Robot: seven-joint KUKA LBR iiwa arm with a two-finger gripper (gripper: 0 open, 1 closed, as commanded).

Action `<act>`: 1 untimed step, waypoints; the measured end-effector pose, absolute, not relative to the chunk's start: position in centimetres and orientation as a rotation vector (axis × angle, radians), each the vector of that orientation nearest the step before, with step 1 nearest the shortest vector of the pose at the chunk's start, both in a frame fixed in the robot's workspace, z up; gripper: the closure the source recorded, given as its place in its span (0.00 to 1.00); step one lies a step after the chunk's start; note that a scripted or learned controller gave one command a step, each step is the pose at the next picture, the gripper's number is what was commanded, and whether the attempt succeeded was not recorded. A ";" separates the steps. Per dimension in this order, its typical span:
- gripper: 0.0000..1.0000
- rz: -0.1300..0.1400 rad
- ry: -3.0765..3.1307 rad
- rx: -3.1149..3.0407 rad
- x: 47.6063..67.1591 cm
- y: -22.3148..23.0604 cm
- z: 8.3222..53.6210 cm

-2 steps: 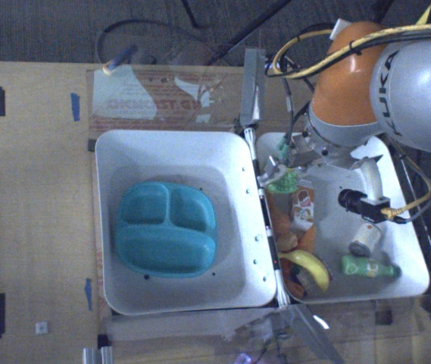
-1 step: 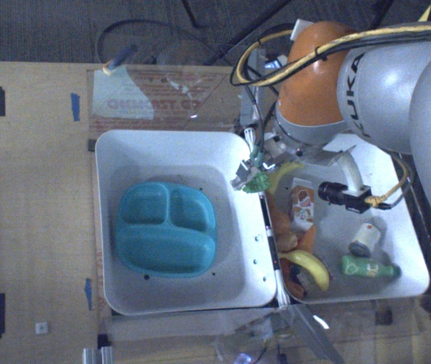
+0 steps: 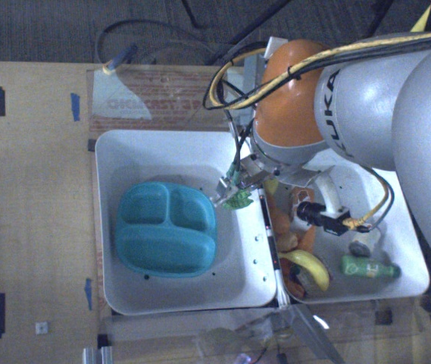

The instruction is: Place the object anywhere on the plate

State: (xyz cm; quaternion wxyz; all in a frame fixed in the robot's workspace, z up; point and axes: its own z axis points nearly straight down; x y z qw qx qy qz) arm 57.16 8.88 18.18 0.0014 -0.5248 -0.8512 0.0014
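- The gripper (image 3: 234,192) sits over the left bin's (image 3: 124,154) right edge, closed on a small green object (image 3: 239,199) whose shape is too small to make out.
- The blue plate (image 3: 167,230), three sections, lies at about 8 o'clock from the object, near but apart.
- The arm (image 3: 336,105) hides much of the right bin (image 3: 412,268); a banana (image 3: 310,268) and a green bottle (image 3: 368,267) show at its lower end.

"KUKA" on the arm (image 3: 366,89)

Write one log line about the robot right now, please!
gripper: over left bin, beside plate | green object: at fingertips | blue plate: bare
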 end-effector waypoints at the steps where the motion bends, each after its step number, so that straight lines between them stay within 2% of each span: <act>1: 1.00 0.000 -2.725 -1.566 57.9 10.0 24.1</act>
